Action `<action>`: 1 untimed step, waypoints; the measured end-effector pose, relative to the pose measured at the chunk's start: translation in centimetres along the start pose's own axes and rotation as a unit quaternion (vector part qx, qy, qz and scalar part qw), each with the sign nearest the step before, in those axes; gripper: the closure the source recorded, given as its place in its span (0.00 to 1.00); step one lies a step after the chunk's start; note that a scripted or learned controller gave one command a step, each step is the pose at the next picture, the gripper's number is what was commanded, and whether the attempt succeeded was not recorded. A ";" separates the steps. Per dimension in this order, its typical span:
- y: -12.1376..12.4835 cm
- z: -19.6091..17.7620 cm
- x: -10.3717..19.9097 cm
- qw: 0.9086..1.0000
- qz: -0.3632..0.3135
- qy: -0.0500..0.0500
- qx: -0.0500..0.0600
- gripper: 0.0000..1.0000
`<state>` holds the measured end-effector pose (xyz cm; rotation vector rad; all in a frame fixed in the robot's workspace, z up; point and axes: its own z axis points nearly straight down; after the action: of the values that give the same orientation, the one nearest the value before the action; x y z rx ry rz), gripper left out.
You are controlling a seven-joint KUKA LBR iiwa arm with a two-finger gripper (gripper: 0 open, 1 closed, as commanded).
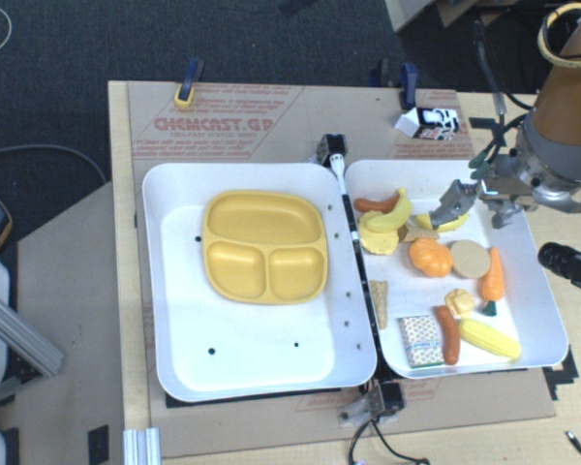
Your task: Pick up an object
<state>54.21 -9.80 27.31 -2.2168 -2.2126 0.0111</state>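
Grey gripper (452,204) hovers over banana (443,223); finger state cannot be told. Orange (430,257) sits just below; crowding risks a glancing miss or nudged neighbours.

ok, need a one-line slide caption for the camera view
KUKA arm's tool low over toy food in the right bin; yellow divided plate sits in the left bin.
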 end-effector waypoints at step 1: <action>0.2 -0.6 0.0 1.000 -0.001 -0.001 -0.006 0.00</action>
<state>54.40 -9.78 27.89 -2.2207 -2.2217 -0.0005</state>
